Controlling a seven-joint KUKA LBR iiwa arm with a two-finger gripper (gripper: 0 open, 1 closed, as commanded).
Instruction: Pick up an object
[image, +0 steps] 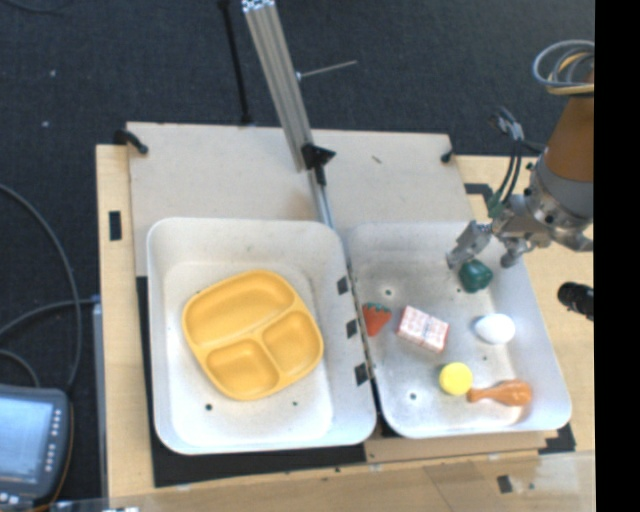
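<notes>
My gripper (489, 252) hangs over the upper right part of the right bin (400, 250), with its two grey fingers spread apart. A small dark green object (476, 275) lies on the bin floor just under and in front of the left finger (464, 247); I see nothing pinched between the fingers. Further down the same bin lie a red strawberry-like piece (376, 319), a pink and white box (423, 329), a white egg shape (494, 328), a yellow ball (456, 378) and an orange drumstick-like piece (500, 394).
The left bin (170, 250) holds a yellow divided plate (252, 333). A slanted aluminium post (285, 90) rises from the bench behind the bins' shared edge. The arm's orange band (572, 140) and cables sit at the far right.
</notes>
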